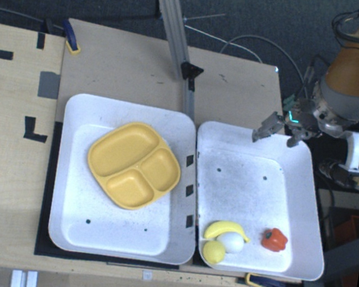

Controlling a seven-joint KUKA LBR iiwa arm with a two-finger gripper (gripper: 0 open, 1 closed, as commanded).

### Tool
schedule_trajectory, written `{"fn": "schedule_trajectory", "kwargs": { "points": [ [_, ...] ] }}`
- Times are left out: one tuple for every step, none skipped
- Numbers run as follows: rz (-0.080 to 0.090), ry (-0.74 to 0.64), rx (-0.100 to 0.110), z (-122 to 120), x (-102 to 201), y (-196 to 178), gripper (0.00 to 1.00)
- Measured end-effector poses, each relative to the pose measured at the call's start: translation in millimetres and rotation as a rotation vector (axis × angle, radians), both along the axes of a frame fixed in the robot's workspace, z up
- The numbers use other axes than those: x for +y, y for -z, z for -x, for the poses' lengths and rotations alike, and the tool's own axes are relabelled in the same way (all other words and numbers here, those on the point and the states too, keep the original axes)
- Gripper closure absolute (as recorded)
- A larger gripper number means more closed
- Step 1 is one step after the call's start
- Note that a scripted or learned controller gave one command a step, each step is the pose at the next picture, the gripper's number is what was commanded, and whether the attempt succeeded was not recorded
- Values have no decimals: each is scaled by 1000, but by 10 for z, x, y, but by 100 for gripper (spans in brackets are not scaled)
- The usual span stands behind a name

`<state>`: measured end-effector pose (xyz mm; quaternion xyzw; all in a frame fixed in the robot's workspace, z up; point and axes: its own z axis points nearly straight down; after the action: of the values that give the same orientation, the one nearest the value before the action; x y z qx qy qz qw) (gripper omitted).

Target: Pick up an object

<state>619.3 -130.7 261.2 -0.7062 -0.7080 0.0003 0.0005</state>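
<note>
four small objects sit bunched at the near edge of the right bin [296,171]: a yellow banana [222,229] curving over a white egg-shaped ball [234,243], a yellow lemon [213,252] touching them at the near left corner, and a red pepper-like piece [274,240] a little apart to their right. the rest of that bin's speckled white floor is bare. the gripper [278,131] hangs over the bin's far rim, well apart from the objects, its two dark fingers spread apart with nothing between them. a small teal light glows on the wrist just above. behind it the arm [356,73], grey with an orange band, reaches in from the right.

in the left bin [73,156] a yellow divided tray [133,164] with three compartments lies tilted near the middle, nothing in any compartment. the two bins touch along their inner rims, where small black clips show. they rest on a pale wooden bench [124,63] marked with black tape. a grey metal pole [175,24] slants across the far side. no writing or brand can be read anywhere.
</note>
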Motion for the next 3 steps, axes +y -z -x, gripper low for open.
{"fn": "schedule_trajectory", "kwargs": {
  "points": [
    [0, 0, 6, -17, 91, 598, 0],
    [1, 1, 5, -54, 153, 1072, 0],
    [1, 1, 5, -22, 198, 1521, 0]
  ]
}}
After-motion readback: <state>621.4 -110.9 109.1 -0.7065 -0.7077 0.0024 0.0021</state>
